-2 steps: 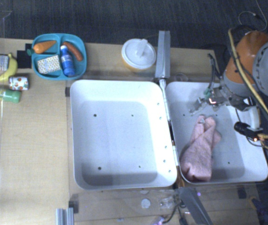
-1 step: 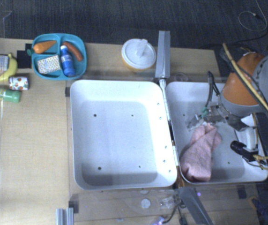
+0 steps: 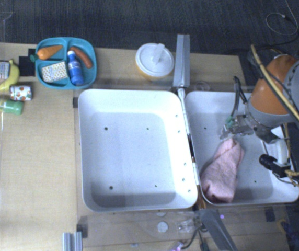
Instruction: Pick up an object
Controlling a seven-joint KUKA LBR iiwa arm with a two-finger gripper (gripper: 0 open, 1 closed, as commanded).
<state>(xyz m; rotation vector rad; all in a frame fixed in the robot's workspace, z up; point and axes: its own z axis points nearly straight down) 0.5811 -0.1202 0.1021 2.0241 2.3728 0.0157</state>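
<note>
A pink cloth (image 3: 222, 171) lies in the right bin (image 3: 207, 114), stretched from the bin's front left corner up toward the middle. Its narrow upper end reaches right under my gripper (image 3: 234, 132), which hangs over the middle of that bin and touches or nearly touches the cloth's tip. The wrist above hides how the gripper meets the cloth.
The left bin (image 3: 134, 150) sits beside the right one, with a metal divider (image 3: 181, 61) behind their joint. Behind the bins stand a white lidded cup (image 3: 154, 60) and a teal divided plate (image 3: 89, 51) of toy food. A banana (image 3: 9, 77), a can (image 3: 20, 92) and a green bottle (image 3: 3, 105) lie at the bench's far left.
</note>
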